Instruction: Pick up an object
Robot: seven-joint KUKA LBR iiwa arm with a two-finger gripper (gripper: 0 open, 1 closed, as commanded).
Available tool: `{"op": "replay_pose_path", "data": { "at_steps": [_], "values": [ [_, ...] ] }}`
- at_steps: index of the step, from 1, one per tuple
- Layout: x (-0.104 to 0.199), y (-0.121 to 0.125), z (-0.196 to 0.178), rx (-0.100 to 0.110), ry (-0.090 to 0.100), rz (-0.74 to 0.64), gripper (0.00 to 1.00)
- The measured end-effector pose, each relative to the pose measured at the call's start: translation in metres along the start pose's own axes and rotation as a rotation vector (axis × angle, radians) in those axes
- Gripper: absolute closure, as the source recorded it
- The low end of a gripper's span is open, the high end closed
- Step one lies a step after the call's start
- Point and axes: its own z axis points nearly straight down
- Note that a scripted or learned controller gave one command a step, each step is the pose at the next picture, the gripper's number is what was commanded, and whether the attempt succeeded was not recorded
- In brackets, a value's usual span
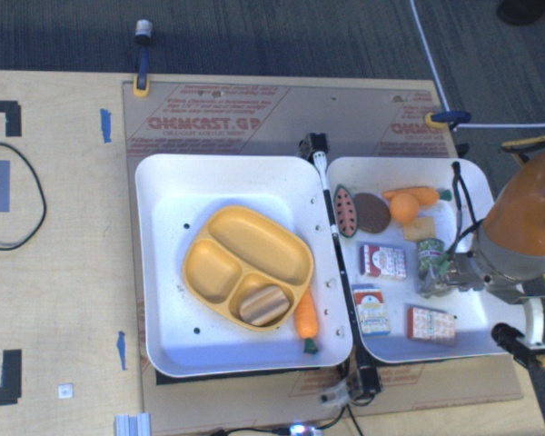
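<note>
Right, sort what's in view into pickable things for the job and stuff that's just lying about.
Job:
gripper
green can
orange
brown disc
watermelon slice
three small cartons

Lying about:
yellow divided tray holding a bread roll
carrot beside it
blue clamps
black cable

Two shallow white plastic bins (154,243) sit on a pale wood desk (54,271). One has a yellow three-compartment tray (245,252) and an orange carrot with a green top (306,319); the other a red, black-seeded watermelon slice (345,212), a brown round disc (372,213) and an orange ball (403,208).
</note>
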Motion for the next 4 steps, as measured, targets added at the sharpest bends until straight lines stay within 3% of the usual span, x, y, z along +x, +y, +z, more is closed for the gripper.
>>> {"op": "replay_pose_path", "data": {
  "at_steps": [1, 2, 3, 4],
  "values": [
    [0.028, 0.060, 0.000, -0.003, -0.001, -0.002, 1.00],
    [0.060, 0.105, 0.000, -0.002, 0.000, -0.002, 1.00],
    [0.015, 0.057, -0.108, 0.002, -0.001, -0.001, 1.00],
    [0.016, 0.056, -0.107, 0.003, 0.000, -0.001, 0.00]
  ]
}}
